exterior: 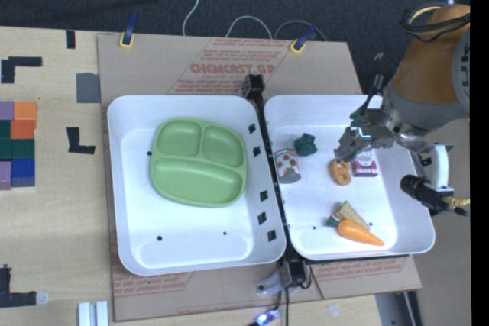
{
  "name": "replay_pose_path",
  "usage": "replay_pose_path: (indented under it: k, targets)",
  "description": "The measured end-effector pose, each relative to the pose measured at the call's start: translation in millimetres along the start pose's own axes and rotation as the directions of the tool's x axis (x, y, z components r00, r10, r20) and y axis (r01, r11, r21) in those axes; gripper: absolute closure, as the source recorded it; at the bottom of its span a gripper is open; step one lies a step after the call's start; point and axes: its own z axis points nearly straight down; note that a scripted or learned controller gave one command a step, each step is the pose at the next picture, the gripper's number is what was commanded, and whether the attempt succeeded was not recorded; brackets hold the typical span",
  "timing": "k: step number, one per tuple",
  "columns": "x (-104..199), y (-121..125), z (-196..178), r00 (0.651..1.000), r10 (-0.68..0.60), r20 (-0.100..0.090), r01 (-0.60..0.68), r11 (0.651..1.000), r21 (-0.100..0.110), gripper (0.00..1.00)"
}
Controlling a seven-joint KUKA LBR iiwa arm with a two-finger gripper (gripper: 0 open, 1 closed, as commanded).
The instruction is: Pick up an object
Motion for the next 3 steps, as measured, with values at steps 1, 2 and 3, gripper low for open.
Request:
replay_pose_path:
  k: [1, 2, 3]
  targets:
    - [51.3, 9.0, -6.9, 1.0, -0.004, -0.002, 0.004, 1.0, 0.004, 1.0]
    - [98.5, 11.9, 6.8, 1.0, -0.001, -0.001, 0.001, 1.0, 0.007, 1.0]
    - [159.4, 27.6, 6.2, 1.0, -0.005, -0.002, 0.005, 1.0, 0.005, 1.0]
